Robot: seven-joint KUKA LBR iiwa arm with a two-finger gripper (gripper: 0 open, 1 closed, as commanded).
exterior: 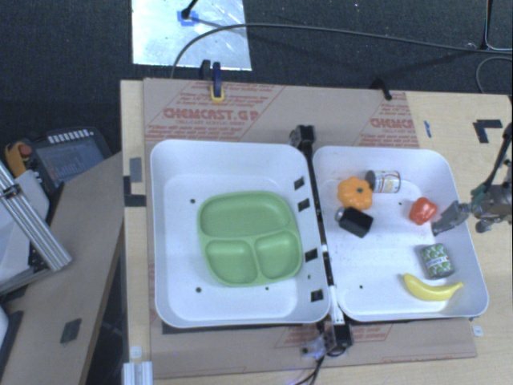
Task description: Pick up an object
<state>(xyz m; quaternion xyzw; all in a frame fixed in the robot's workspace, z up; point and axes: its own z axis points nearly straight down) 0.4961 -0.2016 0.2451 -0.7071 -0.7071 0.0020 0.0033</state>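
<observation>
Lying nearest the camera, a yellow banana (pixel 431 288) is resting in the front right corner of the right bin (pixel 377 295), curving along the bin's front wall. Just behind it, a small green patterned can (pixel 435 261) is sitting close to the bin's right wall, apart from the banana.

At the right edge of the right bin, the hand (pixel 450 218) is reaching in from the side, its dark tip hanging over the bin's right wall. How far it is open cannot be told; the tip is showing as one blurred dark shape. Nothing is visibly sitting between its parts. A red pepper-like object (pixel 423 210) is lying just beside the tip, on its inner side; whether the two are touching cannot be told.

Toward the bin's left wall, an orange pumpkin-shaped object (pixel 355 192) is sitting against a black block (pixel 353 220) in front of it. A small jar (pixel 385 182) is lying on its side just beside the orange object, toward the back wall.

The left bin (pixel 172 295) is carrying a green divided plate (pixel 247 237) at its centre. Both bins are sitting side by side on the desk (pixel 136 295).
</observation>
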